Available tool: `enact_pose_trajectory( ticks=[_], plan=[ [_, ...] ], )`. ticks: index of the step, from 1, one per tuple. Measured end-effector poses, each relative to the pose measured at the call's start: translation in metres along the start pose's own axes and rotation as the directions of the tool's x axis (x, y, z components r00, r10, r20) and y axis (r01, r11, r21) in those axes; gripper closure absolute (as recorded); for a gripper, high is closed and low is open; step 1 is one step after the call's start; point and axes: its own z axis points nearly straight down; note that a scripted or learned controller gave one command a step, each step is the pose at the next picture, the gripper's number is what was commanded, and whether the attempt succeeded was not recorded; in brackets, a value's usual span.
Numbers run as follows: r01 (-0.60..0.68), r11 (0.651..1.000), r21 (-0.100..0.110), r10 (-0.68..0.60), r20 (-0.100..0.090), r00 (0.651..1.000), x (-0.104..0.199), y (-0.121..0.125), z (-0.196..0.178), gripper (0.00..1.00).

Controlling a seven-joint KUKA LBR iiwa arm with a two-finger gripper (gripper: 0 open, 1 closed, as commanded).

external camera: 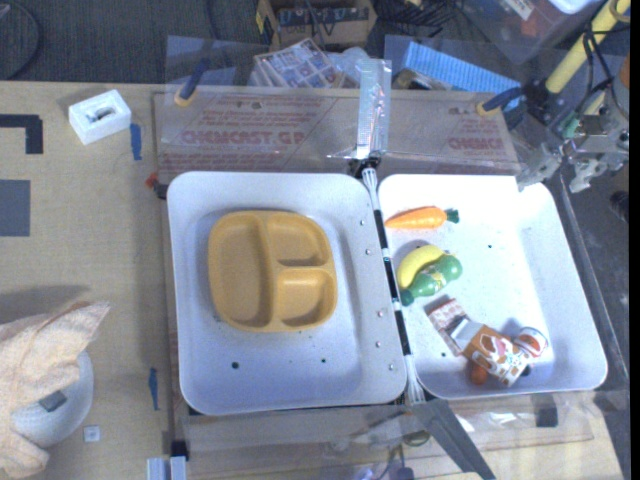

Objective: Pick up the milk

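Right now I am looking at the right bin (560,268), with the milk (497,355) lying at its six o'clock edge beside a small round toy (531,342). Whether the pincer (585,158) at one o'clock is gaping, I cannot tell. I am planning a straight descent, avoiding neighbours.

- The two white bins (470,268) are looking like smooth plastic with a soft sheen.
- The yellow divided tray (271,270) is showing a matt, smooth plastic surface.
- The milk carton (497,355) is looking like printed card or plastic, slightly glossy.
- The carrot (416,218), banana (418,262) and green vegetable (437,278) are appearing as shiny moulded plastic.
- The table (70,238) is showing a pale, matt wood-like top.
- The cloth (45,353) is lying crumpled, soft and matt.
- The panel (255,133) behind the bins is looking like clear, glossy plastic sheet.
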Motion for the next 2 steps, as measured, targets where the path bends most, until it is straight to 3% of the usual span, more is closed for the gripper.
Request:
enact_pose_trajectory(
  ticks=[1, 2],
  plan=[
    [0.217, 0.976, 0.0, -0.217, -0.001, 0.976, 0.052, -0.079, 0.089, 0.0],
    [0.365, 0.931, -0.019, -0.364, 0.01, 0.931, 0.087, -0.145, 0.145, 0.0]
  ],
)
